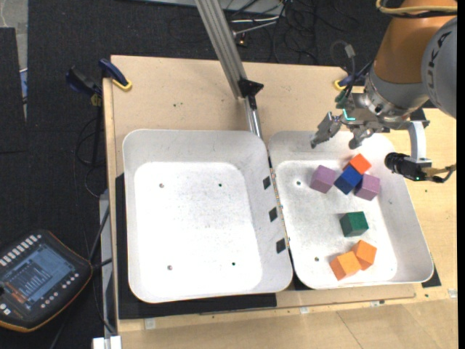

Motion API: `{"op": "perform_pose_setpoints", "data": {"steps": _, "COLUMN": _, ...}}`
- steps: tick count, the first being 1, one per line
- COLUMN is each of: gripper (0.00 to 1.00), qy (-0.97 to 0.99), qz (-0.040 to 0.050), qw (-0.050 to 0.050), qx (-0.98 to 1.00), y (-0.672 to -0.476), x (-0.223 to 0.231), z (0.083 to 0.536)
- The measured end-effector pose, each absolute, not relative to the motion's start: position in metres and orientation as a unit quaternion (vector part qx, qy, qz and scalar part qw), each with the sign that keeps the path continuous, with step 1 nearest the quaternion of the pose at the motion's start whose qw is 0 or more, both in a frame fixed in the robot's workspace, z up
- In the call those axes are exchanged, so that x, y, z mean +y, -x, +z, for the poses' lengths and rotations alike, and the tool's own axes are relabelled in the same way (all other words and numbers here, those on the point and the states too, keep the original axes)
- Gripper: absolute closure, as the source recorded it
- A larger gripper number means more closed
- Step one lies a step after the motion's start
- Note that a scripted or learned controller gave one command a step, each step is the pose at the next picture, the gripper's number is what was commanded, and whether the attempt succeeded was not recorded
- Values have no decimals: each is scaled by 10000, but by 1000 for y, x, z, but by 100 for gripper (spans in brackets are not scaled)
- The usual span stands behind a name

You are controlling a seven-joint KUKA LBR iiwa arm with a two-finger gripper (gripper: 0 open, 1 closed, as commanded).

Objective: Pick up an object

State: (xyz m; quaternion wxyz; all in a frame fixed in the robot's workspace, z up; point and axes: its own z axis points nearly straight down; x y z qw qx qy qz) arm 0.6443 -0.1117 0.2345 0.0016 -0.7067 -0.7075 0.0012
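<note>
Two white bins (196, 140); three orange blocks (345, 265), two purple (323, 178), one blue (347, 181), one green (354, 224).

The left bin (196, 213) has lots of open room, but blocks (347, 180) crowd the far and near right of the right bin (305, 267).

My grey arm (425, 46) reaching in from the right, orange band above my wrist, wrist bent downward, my jaws (341, 133) splayed apart, nothing between them, two dark fingers (325, 131) angled down and leftward, hanging above the surface
</note>
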Motion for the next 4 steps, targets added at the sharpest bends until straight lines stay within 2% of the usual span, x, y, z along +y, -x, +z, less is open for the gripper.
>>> {"op": "perform_pose_setpoints", "data": {"steps": 1, "gripper": 0, "qy": 7064, "qz": 6, "qw": 3, "qx": -7078, "y": -645, "x": -112, "z": 236}}
{"op": "perform_pose_setpoints", "data": {"steps": 2, "gripper": 0, "qy": 7069, "qz": 19, "qw": 21, "qx": -7073, "y": -644, "x": -108, "z": 173}}
{"op": "perform_pose_setpoints", "data": {"steps": 3, "gripper": 0, "qy": 7061, "qz": 0, "qw": -26, "qx": -7081, "y": -652, "x": -102, "z": 125}}
{"op": "perform_pose_setpoints", "data": {"steps": 4, "gripper": 0, "qy": 7066, "qz": -54, "qw": -89, "qx": -7075, "y": -656, "x": -102, "z": 122}}
